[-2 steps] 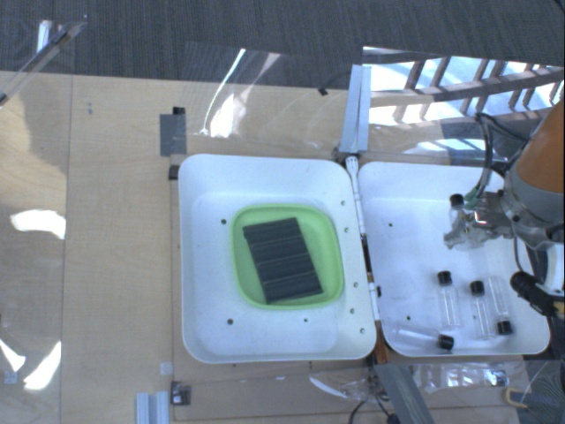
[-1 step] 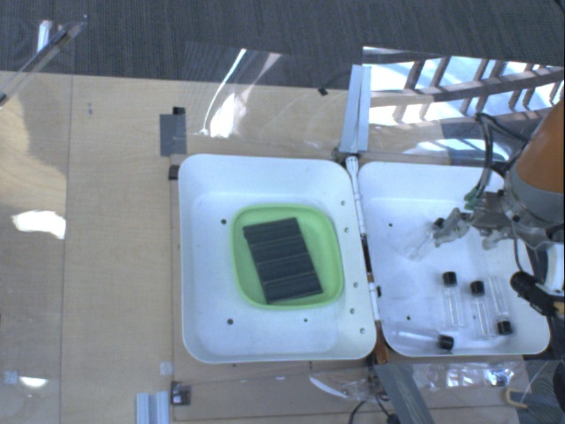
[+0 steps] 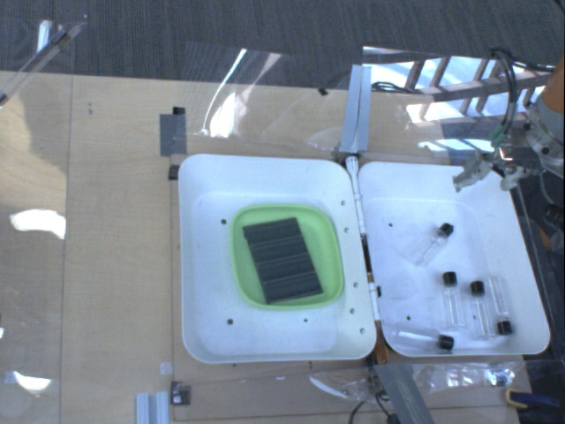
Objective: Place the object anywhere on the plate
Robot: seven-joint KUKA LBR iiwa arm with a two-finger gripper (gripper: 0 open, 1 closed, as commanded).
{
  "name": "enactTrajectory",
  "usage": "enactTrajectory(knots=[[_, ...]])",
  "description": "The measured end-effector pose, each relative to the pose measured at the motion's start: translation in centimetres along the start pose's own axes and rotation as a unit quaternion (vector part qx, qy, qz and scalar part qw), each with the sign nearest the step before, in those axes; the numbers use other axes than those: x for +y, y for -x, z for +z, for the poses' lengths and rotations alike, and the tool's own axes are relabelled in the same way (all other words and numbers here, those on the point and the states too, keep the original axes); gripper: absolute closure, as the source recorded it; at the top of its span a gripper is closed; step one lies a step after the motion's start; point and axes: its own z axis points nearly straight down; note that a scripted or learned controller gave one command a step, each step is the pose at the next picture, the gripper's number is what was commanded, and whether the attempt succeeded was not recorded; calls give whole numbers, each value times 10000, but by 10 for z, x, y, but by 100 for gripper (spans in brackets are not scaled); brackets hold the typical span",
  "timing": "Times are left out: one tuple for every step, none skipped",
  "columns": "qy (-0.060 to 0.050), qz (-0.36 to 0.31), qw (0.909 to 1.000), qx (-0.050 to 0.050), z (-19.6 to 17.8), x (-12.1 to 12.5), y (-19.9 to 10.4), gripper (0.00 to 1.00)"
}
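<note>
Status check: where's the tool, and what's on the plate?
Tool over right bin's far edge, nothing seen in it. Capped vials loose in right bin. Green plate carries a dark ribbed block.

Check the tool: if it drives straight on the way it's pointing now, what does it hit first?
The tool sits at the right bin's far right corner, pointing left and slightly down. Continuing that way, it would probably meet the bare bin floor first, short of the nearest vial. Depth is unclear from this slanted view.
</note>
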Motion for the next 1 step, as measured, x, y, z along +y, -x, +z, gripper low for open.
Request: enactTrajectory(knots=[[-9,714,9974,-3,-32,-39,23,0]])
